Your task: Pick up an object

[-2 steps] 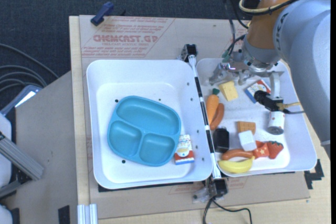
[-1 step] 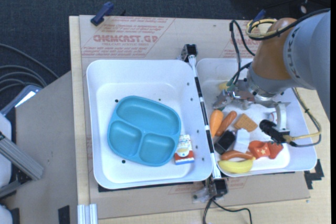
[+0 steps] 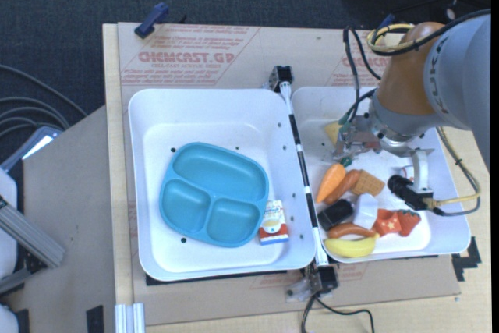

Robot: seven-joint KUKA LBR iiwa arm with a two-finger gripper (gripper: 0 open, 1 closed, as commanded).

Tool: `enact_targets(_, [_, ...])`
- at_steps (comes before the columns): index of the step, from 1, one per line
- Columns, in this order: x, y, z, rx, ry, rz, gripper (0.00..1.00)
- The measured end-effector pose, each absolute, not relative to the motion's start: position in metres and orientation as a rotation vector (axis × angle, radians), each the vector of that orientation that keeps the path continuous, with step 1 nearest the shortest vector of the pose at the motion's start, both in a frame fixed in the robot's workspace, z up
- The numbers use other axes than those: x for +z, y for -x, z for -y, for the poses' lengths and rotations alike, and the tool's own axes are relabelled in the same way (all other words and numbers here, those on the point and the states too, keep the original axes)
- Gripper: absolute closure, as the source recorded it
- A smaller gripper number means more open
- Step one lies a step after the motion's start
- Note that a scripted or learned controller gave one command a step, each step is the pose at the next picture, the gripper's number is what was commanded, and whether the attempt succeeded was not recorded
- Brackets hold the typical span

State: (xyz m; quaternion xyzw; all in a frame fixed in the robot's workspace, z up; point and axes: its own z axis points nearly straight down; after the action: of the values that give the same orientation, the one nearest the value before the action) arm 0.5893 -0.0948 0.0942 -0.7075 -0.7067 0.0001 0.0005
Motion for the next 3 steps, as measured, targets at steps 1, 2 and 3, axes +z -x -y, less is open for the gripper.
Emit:
enact_targets(1, [0.0941, -0.5892, 0.0948, 0.001, 2.222, 2.219, 0.00])
enact_targets(2, [0.1039, -0.5895, 0.0946, 0.000, 2.223, 2.220, 1.00])
enact_targets(3, [0.1038, -0.5894, 0.0945, 0.000, 2.223, 2.219, 0.00])
